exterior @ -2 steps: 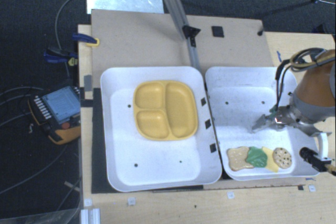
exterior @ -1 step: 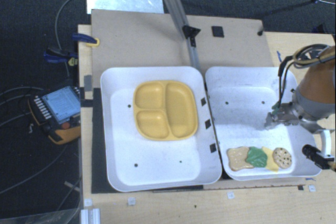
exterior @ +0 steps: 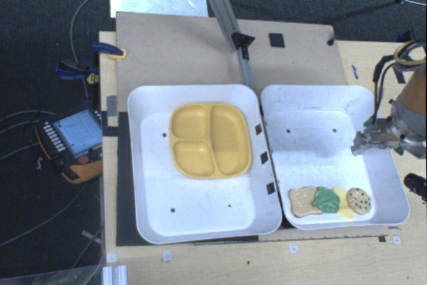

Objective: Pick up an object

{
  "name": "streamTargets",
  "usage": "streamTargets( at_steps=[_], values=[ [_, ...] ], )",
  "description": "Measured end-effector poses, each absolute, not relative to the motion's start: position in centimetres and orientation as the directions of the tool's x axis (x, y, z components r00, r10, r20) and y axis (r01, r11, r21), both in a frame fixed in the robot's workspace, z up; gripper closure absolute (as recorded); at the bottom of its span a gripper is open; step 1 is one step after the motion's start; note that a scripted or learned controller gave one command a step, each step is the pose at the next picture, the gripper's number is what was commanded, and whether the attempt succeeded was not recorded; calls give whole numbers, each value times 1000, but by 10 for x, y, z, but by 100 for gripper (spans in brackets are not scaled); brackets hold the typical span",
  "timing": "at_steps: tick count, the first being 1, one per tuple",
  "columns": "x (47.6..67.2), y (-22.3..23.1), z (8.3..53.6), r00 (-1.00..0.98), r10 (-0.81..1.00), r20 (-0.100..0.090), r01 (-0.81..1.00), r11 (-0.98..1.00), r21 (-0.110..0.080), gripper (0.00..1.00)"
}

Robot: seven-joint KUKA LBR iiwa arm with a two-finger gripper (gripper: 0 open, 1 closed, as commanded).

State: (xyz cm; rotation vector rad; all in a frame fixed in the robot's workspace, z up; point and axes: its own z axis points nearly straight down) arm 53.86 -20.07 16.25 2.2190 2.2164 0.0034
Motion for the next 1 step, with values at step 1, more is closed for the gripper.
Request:
streamTargets(
  at_steps=[1],
  values=[
    [535, -200, 207, -4, 1000, -2, 1000, 4, 5, 100]
  ],
)
